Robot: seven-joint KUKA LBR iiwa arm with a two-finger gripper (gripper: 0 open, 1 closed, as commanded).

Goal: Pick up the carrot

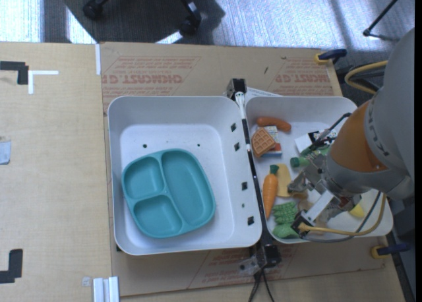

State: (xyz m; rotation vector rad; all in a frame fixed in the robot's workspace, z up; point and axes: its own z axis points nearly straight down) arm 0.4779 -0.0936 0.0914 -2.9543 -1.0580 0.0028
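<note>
At nine o'clock from the gripper (pixel 304 185), just beside it, the carrot (pixel 270 190) lies against the right bin's (pixel 369 231) left wall; I cannot tell the claw's opening. Crowding toys could spoil a grasp.

The cardboard sheet (pixel 165 70) under the bins carries red printed lettering, seen upside down and mirrored, too blurred to read with certainty; no other markings are legible.

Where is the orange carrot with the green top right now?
The orange carrot lies in the right-hand white bin, against its left wall, below the waffle piece and beside the yellow slice.
</note>
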